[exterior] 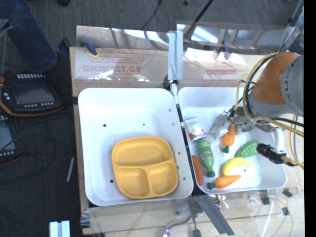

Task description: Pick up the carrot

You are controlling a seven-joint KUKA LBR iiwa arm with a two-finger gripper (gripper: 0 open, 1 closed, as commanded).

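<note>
Carrot (228, 136): small, orange, upright between the jaws of the gripper (228, 127), seemingly clenched on it; lift straight, clear of green pepper (248, 149) just beside.

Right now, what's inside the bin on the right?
The right bin holds three carrots, a green bottle, a banana and a small packet. The hand covers whatever lies beneath it.

Orange carrot (229, 135), yellow tray (144, 166), green bottle (206, 157), yellow banana (234, 166), white bins (94, 132).
</note>
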